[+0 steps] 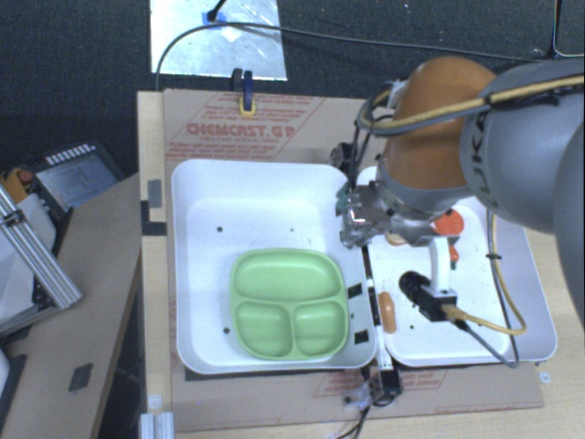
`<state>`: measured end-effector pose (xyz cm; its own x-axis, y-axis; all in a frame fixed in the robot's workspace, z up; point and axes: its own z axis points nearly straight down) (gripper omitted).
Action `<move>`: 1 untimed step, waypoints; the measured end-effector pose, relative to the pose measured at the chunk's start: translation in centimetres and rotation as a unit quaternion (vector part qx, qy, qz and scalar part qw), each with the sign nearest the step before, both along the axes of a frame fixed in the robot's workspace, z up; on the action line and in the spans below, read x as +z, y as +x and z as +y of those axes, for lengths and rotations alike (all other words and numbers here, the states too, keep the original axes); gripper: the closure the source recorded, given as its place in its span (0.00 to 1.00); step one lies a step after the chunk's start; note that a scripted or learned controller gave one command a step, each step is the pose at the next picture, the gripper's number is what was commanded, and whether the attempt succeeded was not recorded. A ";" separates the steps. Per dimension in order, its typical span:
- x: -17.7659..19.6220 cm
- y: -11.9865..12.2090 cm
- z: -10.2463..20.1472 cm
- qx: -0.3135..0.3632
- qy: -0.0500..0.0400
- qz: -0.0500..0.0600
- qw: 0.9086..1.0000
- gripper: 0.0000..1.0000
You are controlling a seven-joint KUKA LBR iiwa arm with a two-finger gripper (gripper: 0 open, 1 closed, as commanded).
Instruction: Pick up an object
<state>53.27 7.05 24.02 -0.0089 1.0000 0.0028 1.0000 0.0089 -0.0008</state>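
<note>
Green plastic three-compartment tray [288, 303] lies in the left white bin [206, 199]; the gripper [356, 227] hovers at the bins' divider, jaw state indiscernible.

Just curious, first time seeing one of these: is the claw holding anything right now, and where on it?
Cannot be told: the arm covers its own claw above the right bin.

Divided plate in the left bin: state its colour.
Pale green, seen clearly in the camera view: the three-compartment plastic plate lies in the left white bin.
</note>
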 end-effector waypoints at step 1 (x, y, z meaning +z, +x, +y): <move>-2.0 -2.5 4.0 0.000 0.000 0.001 1.000 1.00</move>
